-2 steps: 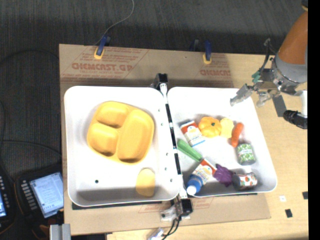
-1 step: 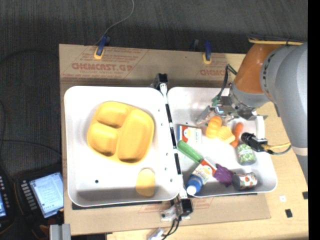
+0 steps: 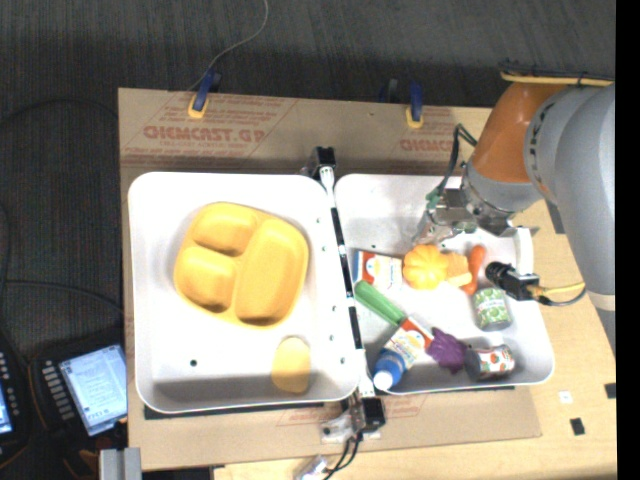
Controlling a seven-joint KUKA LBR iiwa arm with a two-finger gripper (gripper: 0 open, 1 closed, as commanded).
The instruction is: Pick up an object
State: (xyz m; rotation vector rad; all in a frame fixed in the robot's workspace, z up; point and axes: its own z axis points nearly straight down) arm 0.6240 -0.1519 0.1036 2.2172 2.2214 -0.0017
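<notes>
The end effector [image 3: 437,226] hangs low in the right bin [image 3: 380,203], near its far edge, just above the orange pumpkin [image 3: 424,266], likely lining up a grasp; its state I cannot tell.

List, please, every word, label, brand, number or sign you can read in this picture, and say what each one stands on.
"CHEMCAST GP", in red, on the brown board under the bins, at its far left.
Red print on the same board's far right: partly hidden by the arm, unreadable.
Labels on the small can, the bottle and the white carton: too small to read.
Lit screen, lower left: blurred.
</notes>
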